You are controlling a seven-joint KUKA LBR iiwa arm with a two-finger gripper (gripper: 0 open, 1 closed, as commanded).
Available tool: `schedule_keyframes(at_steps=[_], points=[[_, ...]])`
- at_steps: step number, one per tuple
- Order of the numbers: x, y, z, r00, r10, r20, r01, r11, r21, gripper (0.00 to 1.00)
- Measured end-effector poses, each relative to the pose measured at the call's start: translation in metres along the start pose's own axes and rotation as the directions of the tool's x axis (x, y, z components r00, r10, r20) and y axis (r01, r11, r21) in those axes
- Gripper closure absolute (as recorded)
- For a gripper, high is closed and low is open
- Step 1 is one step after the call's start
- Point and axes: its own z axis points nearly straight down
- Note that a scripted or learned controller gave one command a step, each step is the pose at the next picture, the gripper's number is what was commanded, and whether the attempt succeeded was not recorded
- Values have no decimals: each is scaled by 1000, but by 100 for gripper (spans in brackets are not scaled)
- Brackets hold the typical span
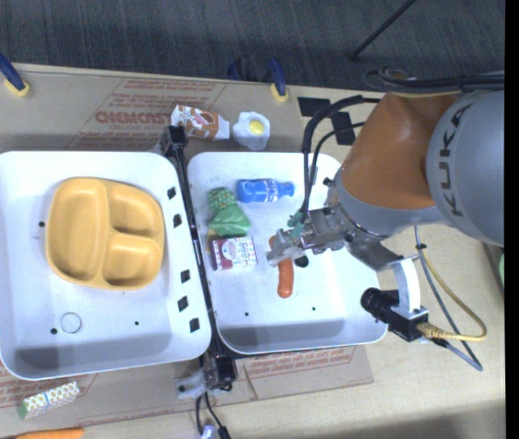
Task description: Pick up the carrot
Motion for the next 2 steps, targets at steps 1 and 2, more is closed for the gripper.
schedule_keyframes(at_steps=[1, 2], points=[[46, 6, 47, 992, -126, -1, 126, 992, 3, 100], [-10, -2, -3, 998, -64, 0, 64, 998, 1, 100]])
